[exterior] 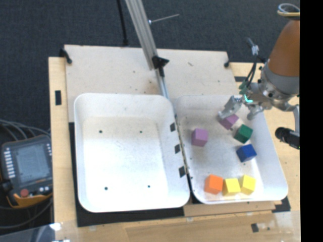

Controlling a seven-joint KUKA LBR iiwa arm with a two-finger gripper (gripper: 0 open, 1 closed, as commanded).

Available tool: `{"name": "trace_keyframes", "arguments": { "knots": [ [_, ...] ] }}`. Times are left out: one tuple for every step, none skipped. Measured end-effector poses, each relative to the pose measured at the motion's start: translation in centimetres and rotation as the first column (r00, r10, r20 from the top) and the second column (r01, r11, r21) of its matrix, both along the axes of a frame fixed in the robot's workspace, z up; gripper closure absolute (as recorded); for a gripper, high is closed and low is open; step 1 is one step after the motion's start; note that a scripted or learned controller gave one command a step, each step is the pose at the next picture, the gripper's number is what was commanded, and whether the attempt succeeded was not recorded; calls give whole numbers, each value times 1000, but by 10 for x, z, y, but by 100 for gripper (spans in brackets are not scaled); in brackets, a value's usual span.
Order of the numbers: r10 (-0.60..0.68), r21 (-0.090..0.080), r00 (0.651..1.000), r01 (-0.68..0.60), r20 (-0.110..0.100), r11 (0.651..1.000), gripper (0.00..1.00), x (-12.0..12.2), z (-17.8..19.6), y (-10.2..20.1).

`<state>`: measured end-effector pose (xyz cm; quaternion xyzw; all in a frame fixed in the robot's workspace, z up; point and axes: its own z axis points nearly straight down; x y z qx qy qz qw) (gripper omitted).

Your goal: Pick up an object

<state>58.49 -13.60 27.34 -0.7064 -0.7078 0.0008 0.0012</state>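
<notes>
Two purple blocks sit in the right bin [275,185]; the fingers [228,108] partly cover the upper purple block [229,121], tilted cornerwise, though whether they pinch it, I can't tell.

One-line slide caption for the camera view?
Two-finger gripper over the right white bin, beside a small purple cube, among six more coloured cubes.

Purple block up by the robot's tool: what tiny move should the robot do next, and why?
Probably lower the tool a little onto the purple block. The tool sits right beside that block in the right bin, and the block seems to rest on the bin floor, not clearly between the fingers. The green block lies close, so go gently.
</notes>
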Motion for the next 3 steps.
{"name": "trace_keyframes", "arguments": {
  "knots": [
    [-1,0,1000,1,4,1000,0,1,2,0],
    [-3,-2,1000,3,-2,1000,0,-5,-60,-2],
    [-4,-2,1000,4,-3,1000,0,-6,-123,-6]
  ]
}}
